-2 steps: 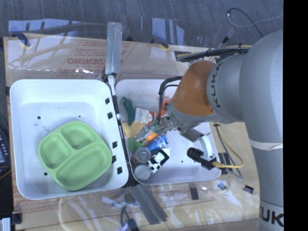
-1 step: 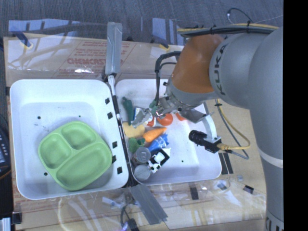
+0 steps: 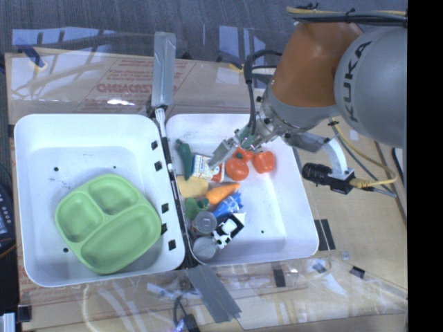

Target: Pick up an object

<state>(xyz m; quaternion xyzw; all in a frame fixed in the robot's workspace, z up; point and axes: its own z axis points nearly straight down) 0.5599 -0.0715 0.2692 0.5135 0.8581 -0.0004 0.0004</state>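
The jaws [image 3: 243, 144] hang low over the right bin [image 3: 291, 213], just above a red tomato [image 3: 237, 166]; whether they are spread or clenched cannot be told. A second round red tomato [image 3: 264, 161] lies just beside the first. Below them sit a tapered orange carrot [image 3: 221, 191], a yellow piece [image 3: 192, 186], a blue wrapper [image 3: 230, 205], a metal can [image 3: 204, 223] and a black-and-white block [image 3: 227, 229]. The left bin [image 3: 41, 158] holds a smooth green divided plate [image 3: 108, 221]. The grey arm [image 3: 367, 81] slants down from the right.
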